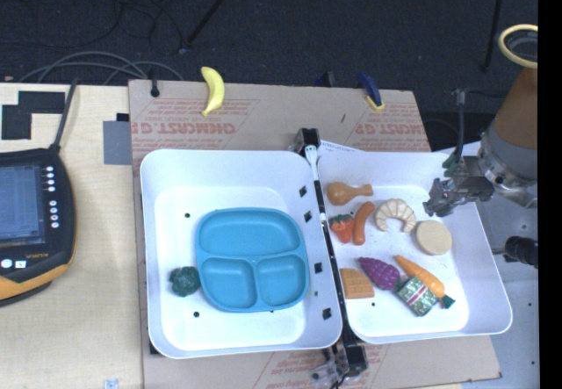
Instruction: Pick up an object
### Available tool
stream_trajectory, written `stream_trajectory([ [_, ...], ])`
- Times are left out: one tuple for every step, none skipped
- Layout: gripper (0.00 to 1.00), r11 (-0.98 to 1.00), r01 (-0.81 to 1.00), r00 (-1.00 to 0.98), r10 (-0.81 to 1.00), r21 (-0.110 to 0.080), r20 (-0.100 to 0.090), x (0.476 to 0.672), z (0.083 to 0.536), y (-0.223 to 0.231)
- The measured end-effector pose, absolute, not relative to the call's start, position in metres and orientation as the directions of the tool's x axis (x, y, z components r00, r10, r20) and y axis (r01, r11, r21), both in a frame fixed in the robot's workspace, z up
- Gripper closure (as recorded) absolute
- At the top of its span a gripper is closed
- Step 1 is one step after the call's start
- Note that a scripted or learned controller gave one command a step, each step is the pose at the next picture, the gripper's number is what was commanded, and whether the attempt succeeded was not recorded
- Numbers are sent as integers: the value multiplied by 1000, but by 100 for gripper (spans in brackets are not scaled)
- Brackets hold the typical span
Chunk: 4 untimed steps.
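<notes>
The cardboard sheet [263,119] lay under both bins, stretching well to the left of the gripper [442,197]. The left bin [167,181] sat far left of the gripper and held a blue divided plate [252,257], with a dark green broccoli piece [184,280] just off the plate's left edge. The right bin [487,304] lay beneath and below the gripper, which hung over its upper right part, apart from the items; whether it was apart or together could not be told from this dark, small shape. The arm [518,128] rose above and to the right of the gripper. A handheld control pendant [31,216] lay far to the left, on the bench.

In the right bin, a croissant [396,215] lay just left of and below the gripper, and a round tan disc [433,238] lay just below it. Further left were a chicken drumstick [348,193] and a sausage [363,222]. Lower down lay a carrot [420,275], a purple grape bunch [378,272], a cracker [356,283] and a small green can [415,296]. A yellow banana [212,90] lay on the cardboard, far up and left.
</notes>
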State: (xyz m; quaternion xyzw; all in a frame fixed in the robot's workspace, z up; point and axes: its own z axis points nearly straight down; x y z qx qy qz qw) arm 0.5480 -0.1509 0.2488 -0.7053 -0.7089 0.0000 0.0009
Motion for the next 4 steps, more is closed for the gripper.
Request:
stream_trajectory([
  [100, 7, 1000, -7, 1000, 4, 2, 540, 311, -86],
  [100, 5, 1000, -5, 1000, 1, 1, 549, 344, -45],
  [100, 1, 1000, -1, 1000, -1, 1, 488, 376, -38],
  [100, 8, 1000, -8, 1000, 0, 2, 488, 402, 41],
])
